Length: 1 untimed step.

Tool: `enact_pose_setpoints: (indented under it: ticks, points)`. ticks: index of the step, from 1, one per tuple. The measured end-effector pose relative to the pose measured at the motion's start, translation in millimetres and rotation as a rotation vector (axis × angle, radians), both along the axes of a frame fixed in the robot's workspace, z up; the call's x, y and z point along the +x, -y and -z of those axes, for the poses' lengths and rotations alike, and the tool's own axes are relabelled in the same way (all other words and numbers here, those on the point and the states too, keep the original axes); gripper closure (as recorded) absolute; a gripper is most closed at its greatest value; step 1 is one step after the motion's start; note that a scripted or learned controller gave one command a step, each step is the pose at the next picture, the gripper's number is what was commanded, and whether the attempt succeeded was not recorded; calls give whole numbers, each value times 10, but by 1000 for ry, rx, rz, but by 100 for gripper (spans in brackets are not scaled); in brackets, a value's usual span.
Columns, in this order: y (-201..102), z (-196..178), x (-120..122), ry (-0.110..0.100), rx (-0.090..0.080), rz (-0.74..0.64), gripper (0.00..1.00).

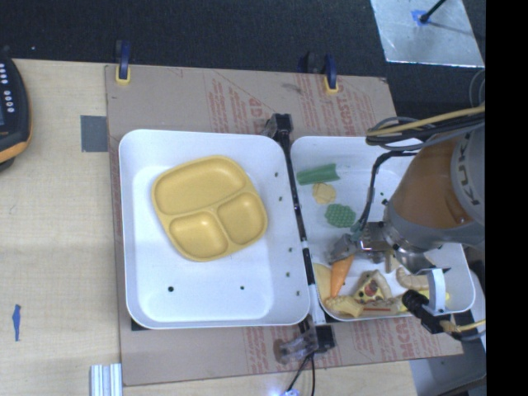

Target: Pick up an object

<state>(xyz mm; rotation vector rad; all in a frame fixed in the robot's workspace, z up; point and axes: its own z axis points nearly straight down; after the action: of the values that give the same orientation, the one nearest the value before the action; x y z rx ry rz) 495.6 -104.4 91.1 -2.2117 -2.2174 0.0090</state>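
**Arm low over right bin; finger state unclear**

Camera view: The left bin holds a yellow divided plate, lying flat in its upper half, tilted against the bin's sides. The right bin holds a loose group of small items. A green strip lies near its upper left, a pale yellow piece just below it, and a green round piece below that. An orange carrot-shaped piece lies near the bin's lower left, and a pizza-slice toy sits beside it at the lower rim. The arm reaches in from the right over this bin. The gripper is low, between the green round piece and the carrot-shaped piece. Its finger spread cannot be determined, and no item is seen between the fingers.
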Motion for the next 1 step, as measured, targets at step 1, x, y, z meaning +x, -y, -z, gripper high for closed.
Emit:
enact_pose_setpoints:
  ticks: [1]
  points:
    - [-53, -3, 35, 6, -1, -3, 0]
